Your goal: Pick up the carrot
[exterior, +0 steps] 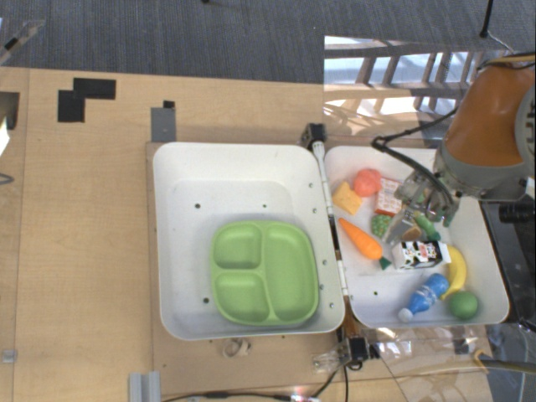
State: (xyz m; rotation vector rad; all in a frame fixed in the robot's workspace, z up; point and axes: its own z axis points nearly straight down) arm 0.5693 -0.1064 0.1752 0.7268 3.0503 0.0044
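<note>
Lying in the right bin near its left wall, the carrot sits at about eight o'clock from the gripper, its long axis running ten-to-four with the green top at four, clear of everything.

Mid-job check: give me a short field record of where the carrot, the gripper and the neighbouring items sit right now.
carrot: lying in the right bin, near its left wall, slanted, green end lower right
gripper: above the right bin, to the right of the carrot, not on it
near carrot: yellow wedge above it, milk carton to its right
other items: red ball, banana, blue bottle, green ball
left bin: holds green divided plate
task status: carrot not yet picked
</note>
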